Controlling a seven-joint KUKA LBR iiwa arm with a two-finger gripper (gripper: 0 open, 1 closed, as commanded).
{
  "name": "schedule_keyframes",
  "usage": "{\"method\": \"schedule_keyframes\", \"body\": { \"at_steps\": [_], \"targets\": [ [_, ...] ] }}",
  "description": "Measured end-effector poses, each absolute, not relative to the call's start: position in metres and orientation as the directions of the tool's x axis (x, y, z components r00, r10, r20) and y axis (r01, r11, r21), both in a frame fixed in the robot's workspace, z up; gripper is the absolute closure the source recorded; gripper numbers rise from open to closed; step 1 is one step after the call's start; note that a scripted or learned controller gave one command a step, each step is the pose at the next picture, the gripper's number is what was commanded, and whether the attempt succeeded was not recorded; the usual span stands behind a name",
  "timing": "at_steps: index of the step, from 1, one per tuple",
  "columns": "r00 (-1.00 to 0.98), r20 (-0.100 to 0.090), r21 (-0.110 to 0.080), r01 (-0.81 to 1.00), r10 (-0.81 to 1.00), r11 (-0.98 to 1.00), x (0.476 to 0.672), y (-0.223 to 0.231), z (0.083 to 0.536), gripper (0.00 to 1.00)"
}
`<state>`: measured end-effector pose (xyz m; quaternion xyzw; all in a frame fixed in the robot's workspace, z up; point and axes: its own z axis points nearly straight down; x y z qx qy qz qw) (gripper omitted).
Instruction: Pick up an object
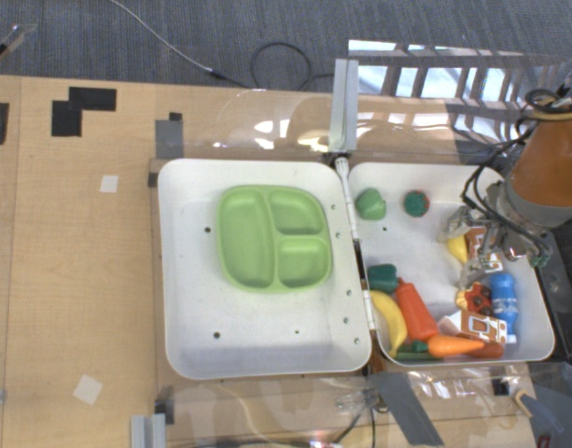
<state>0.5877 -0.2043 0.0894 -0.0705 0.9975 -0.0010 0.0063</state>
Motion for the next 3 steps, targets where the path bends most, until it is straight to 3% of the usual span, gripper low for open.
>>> {"method": "schedule_keyframes", "body": {
  "at_steps": [3],
  "targets": [
    [-0.979,-0.013,-0.006,-0.204,-0.204,0.979,0.5891,-0.2054,0.0894,0.0]
  ]
}}
